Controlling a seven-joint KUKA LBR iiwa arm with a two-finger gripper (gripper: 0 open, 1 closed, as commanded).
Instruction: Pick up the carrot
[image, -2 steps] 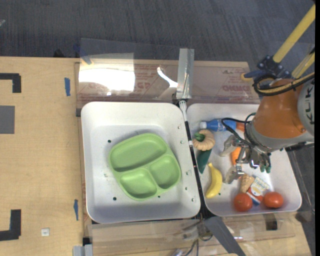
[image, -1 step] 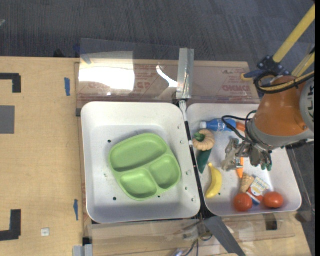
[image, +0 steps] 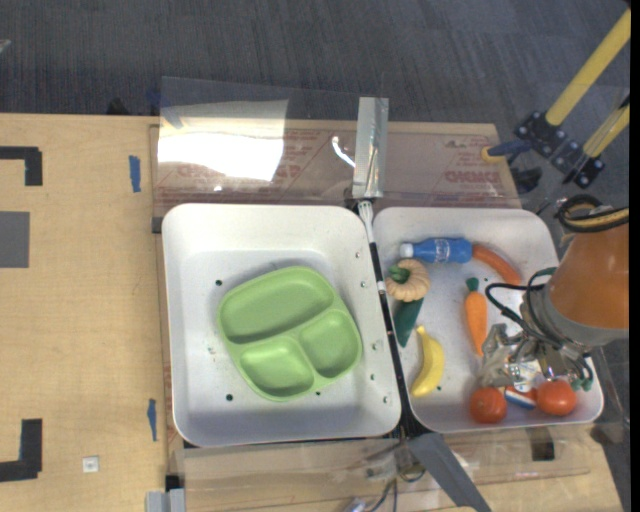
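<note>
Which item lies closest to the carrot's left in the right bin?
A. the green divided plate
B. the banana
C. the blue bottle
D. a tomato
B: the banana lies just left of and slightly below the carrot in the right bin; the blue bottle sits above near the far wall, and the green plate is in the left bin.

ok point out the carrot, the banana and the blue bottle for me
carrot (image: 476, 320): camera view, middle of its orange body
banana (image: 430, 364): camera view, middle of its yellow curve
blue bottle (image: 442, 250): camera view, middle of its blue body
</note>
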